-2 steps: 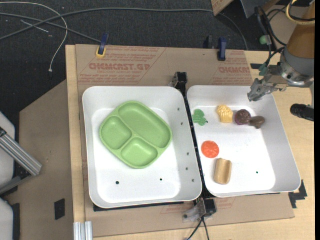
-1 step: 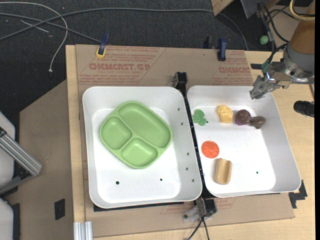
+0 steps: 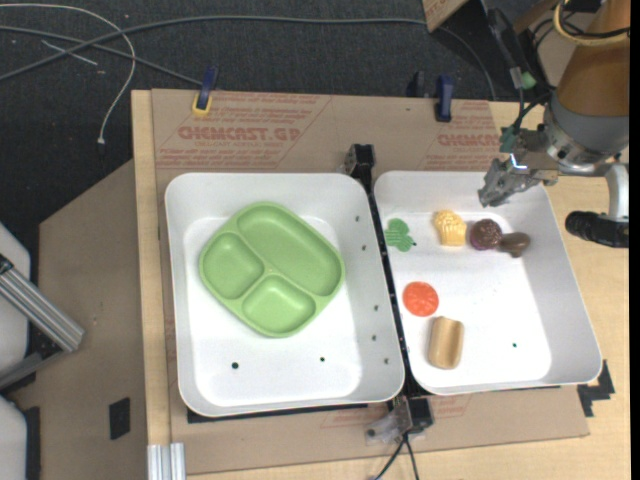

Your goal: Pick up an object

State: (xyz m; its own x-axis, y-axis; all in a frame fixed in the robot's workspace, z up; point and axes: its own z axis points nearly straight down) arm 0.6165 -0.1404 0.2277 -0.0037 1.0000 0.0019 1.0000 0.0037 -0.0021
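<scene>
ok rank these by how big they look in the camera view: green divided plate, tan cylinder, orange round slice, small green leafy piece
1. Green divided plastic plate, by far the largest.
2. Tan cylinder-shaped piece.
3. Orange round slice, a bit smaller than the cylinder.
4. Small green leafy piece, smallest, though not far off the slice.

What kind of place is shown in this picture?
Probably a robotics lab bench: two white bins sit on a clamped cardboard sheet, a gripper hangs above toy food, and loose cables lie around.

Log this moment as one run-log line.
arm: above right bin far edge | gripper: holding nothing visible | nearest: brown piece | left bin: green plate | pick: not done
</scene>
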